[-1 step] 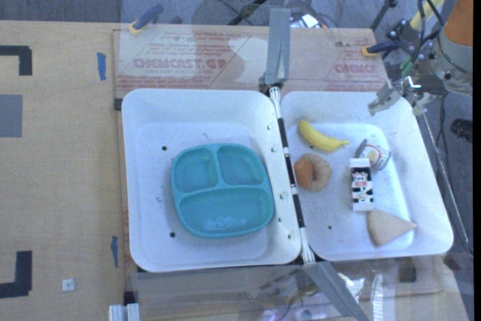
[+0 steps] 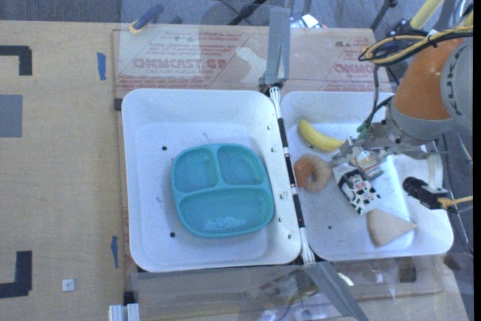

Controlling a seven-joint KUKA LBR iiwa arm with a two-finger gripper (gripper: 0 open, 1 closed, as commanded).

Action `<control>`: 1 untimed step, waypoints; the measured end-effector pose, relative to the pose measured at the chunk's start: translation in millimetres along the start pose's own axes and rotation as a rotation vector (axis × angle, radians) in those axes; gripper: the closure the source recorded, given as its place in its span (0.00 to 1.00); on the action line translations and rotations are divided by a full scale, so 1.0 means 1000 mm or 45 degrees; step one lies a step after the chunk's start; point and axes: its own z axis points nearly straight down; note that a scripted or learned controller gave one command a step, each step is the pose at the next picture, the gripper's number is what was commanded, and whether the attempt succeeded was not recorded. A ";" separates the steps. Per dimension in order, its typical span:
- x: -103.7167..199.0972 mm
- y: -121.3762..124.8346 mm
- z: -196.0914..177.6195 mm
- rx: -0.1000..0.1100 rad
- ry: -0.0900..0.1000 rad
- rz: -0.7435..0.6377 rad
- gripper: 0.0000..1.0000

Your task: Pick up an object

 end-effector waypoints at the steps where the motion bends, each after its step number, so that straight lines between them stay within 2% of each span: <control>1: -0.002 0.002 -0.013 -0.011 -0.002 0.004 1.00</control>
